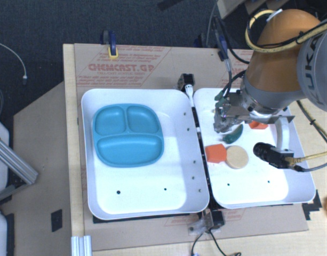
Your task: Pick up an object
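Observation:
My gripper hangs low over the upper left part of the right bin. A dark teal object lies directly beneath and just right of it, partly hidden by it. In front of that lie an orange block and a tan round disc, side by side. A small orange-red piece peeks out from under the wrist. Whether the teal object is touched by the gripper is hidden.
The left bin holds a blue divided plate in its upper left area. A ridge between the two bins runs close to the gripper's left side. The bulky grey and orange arm covers the right bin's back part.

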Controlling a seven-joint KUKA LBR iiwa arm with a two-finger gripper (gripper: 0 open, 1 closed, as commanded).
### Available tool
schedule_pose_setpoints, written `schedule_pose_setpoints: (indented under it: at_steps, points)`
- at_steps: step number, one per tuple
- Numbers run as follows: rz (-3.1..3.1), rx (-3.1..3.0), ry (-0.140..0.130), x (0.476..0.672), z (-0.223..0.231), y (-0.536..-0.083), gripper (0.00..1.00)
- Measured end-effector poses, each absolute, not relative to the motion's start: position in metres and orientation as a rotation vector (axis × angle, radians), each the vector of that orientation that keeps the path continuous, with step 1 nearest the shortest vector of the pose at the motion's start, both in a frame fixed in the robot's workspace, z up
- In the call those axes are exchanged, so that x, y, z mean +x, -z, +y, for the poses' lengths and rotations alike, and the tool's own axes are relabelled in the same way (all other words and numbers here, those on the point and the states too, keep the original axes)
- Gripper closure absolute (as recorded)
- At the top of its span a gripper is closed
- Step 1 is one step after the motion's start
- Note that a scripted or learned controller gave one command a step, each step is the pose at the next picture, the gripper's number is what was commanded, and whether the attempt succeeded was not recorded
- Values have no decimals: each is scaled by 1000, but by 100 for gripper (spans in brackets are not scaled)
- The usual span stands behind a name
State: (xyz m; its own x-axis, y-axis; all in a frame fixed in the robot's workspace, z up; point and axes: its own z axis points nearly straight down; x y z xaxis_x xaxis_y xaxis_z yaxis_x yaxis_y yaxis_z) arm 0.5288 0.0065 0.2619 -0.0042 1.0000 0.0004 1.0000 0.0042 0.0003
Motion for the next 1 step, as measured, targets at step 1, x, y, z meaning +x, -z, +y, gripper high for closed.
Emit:
schedule_pose_setpoints:
  at_steps: [1]
  points:
    - [-2224, -2214, -3, 536, 55, -234, 100]
